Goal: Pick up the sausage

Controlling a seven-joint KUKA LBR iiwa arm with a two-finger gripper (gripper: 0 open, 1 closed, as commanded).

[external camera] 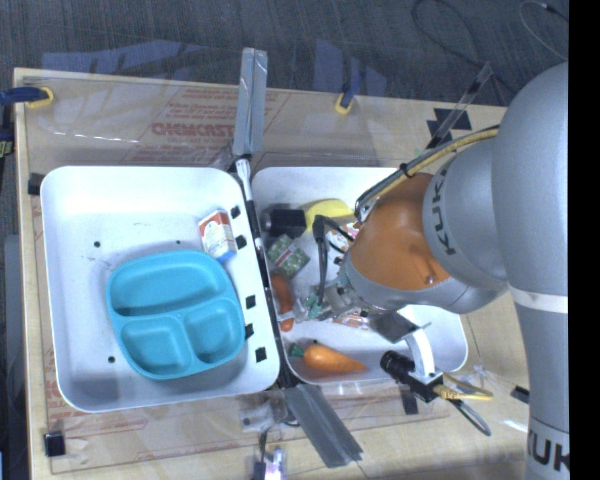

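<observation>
Just above the carrot, against the right bin's left wall, lies a short reddish piece, judged to be the sausage (partly hidden by clutter). Up and right of the carrot the arm's orange wrist covers the jaws, so their opening cannot be told. A sound grasp would centre on the sausage across its short width, descending clear of the wall and the green packet farther above the carrot.

Blue tray left bin; carrot right bin.
</observation>
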